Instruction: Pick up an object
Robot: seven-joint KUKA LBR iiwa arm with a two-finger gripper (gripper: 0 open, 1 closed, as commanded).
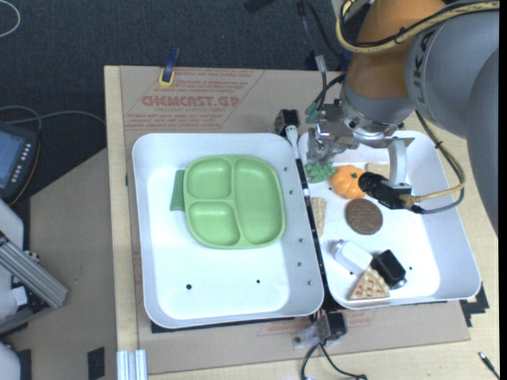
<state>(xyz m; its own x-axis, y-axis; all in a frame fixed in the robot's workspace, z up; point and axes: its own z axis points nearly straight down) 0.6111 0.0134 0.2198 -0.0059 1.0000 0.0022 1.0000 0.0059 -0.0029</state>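
Note:
My gripper (pixel 323 153) hangs low over the far left corner of the right bin (pixel 453 253), just above a small green object (pixel 320 171). An orange toy pumpkin (pixel 346 180) lies right beside it. A brown round cookie (pixel 364 216) sits nearer the middle. A cracker-like strip (pixel 318 213) rests by the bin's left wall. Toward the front lie a white block (pixel 351 255), a black object (pixel 390 267) and a pizza slice (pixel 368 286).
The left bin (pixel 158 252) holds a green divided plate (pixel 234 200) on a darker green sheet. The arm's grey and orange body (pixel 396 46) covers the right bin's far side. A cable (pixel 436 200) loops over the right bin.

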